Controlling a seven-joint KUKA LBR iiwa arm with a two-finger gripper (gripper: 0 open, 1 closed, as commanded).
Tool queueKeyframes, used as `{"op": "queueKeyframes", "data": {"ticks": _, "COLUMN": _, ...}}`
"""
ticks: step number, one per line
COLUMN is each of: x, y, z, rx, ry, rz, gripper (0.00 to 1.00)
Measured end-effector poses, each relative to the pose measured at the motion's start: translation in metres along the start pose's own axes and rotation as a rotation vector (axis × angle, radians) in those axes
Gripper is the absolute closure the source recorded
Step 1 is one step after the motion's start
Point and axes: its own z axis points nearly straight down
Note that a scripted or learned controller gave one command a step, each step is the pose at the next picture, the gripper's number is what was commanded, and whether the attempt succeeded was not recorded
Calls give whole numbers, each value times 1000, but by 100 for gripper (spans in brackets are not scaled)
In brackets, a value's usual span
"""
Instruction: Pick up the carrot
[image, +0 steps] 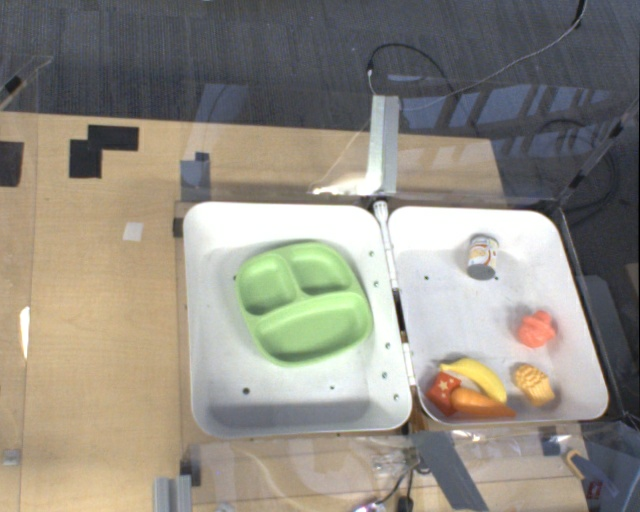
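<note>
Camera view: the carrot (481, 404) lies in the right bin's (440, 300) near corner, partly under a banana (476, 377), touching a strawberry (441, 390). I cannot tell the gripper's state.

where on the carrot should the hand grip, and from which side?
Probably the right, tapering half of the carrot, coming straight down with the fingers closing across its width. It lies flat along the right bin's near wall, its left end pressed against the red vegetable and the banana lying just behind. The right half looks the least crowded.
</note>
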Motion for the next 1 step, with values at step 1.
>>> {"op": "queueKeyframes", "data": {"ticks": 1, "x": 3, "y": -2, "z": -12, "rx": -2, "ry": 3, "rz": -10, "gripper": 100}}
